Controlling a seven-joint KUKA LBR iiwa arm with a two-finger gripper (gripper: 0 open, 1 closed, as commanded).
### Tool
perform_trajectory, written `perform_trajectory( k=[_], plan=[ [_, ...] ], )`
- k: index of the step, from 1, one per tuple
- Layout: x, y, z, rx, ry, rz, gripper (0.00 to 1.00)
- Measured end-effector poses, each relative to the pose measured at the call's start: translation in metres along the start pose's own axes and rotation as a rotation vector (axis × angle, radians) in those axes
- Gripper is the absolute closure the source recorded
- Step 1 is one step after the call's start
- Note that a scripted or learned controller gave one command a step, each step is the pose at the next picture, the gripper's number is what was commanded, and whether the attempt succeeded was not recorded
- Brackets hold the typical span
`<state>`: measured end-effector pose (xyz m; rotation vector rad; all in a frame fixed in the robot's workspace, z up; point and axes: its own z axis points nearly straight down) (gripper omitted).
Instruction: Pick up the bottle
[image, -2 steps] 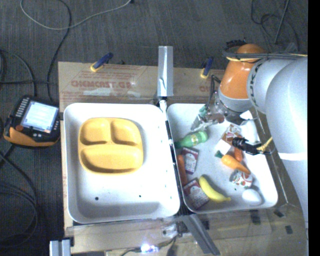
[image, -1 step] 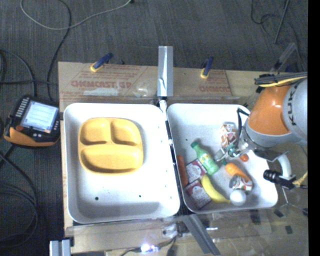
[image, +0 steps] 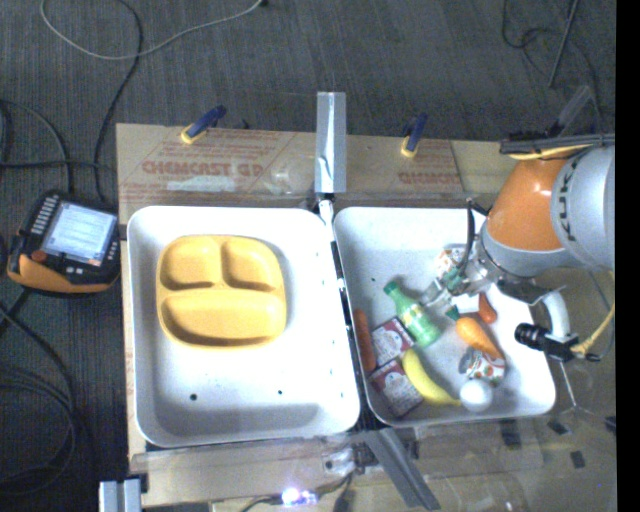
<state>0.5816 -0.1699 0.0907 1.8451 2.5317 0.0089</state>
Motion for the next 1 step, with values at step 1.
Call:
perform_trajectory(
  k=[1],
  plan=[
    [0.0236,-0.0016,-0.0199,0.011,0.002,-0.109,1.00]
  ],
)
